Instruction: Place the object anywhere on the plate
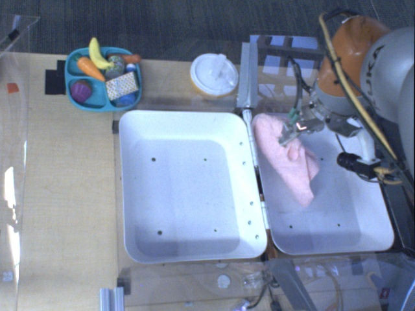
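A pink cloth [292,167] lies crumpled in the right bin [343,232], stretched from the bin's upper left corner toward its middle. My gripper [290,133] is down on the upper part of the cloth, touching it. The arm reaches in from the right above the bin. A blue divided plate [72,76] sits on the bench at the far left, well away from the gripper, and bears toy food: a banana [97,54], a carrot [89,68], a purple piece [81,91] and a patterned block [122,84].
The left bin [188,186] stands between the plate and the right bin. A white round lid [214,74] lies on the bench behind the left bin. A metal frame [259,70] rises behind the right bin, and cables hang off the arm at the right.
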